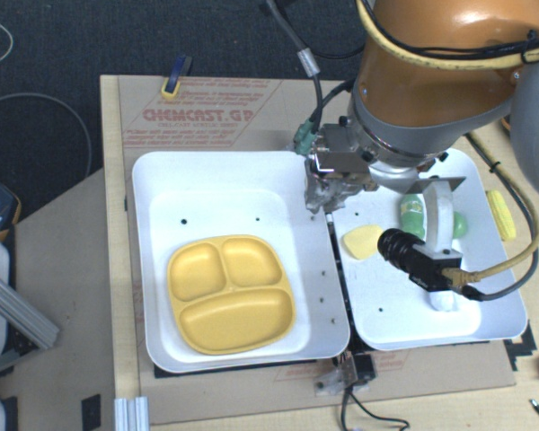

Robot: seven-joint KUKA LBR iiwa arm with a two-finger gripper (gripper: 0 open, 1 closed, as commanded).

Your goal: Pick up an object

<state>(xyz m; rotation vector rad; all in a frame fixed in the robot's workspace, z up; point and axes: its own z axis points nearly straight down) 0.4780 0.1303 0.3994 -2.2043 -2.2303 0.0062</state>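
Now my claw [322, 196] hangs over the inner edge of the right bin [449, 326] — whether it's apart or together, I cannot tell. Just beside it lies a yellow piece [361, 241]; the yellow divided tray [231, 293] sits in the left bin [198, 182].

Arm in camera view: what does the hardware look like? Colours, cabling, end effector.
Large rounded orange band above a grey wrist ring. Black and yellowish cables loop around the orange band, and a tan hose runs to a black cylindrical fitting. The metal gripper assembly is grey and boxy, with a small green connector beside it.
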